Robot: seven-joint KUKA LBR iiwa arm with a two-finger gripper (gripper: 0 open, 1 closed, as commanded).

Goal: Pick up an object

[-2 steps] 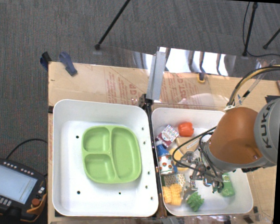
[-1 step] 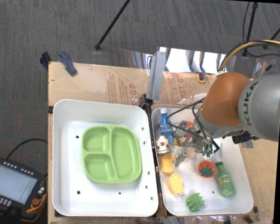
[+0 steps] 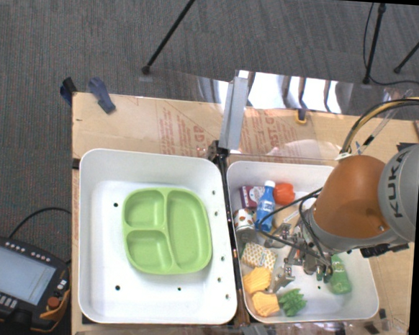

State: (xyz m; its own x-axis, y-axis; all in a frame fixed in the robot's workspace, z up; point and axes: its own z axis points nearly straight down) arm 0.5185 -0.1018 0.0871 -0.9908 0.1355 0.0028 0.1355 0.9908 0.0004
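Observation:
The right bin (image 3: 361,305) holds a jumble of small things: a blue bottle (image 3: 266,202), an orange piece (image 3: 285,193), a red packet (image 3: 250,197), a tin can (image 3: 244,229), a checked cracker (image 3: 258,256), two yellow-orange pieces (image 3: 257,280), a leafy green toy (image 3: 293,302) and a green piece (image 3: 340,280). My gripper (image 3: 287,269) hangs low over the middle of this bin, just right of the cracker and above the leafy green toy. The wrist and its orange band (image 3: 351,203) hide the bin's right middle. No object is visibly held.
The left bin (image 3: 96,190) carries a light green divided plate (image 3: 167,230). A metal post (image 3: 233,114) stands behind the seam between the bins. A teach pendant (image 3: 16,278) lies on the floor at the lower left.

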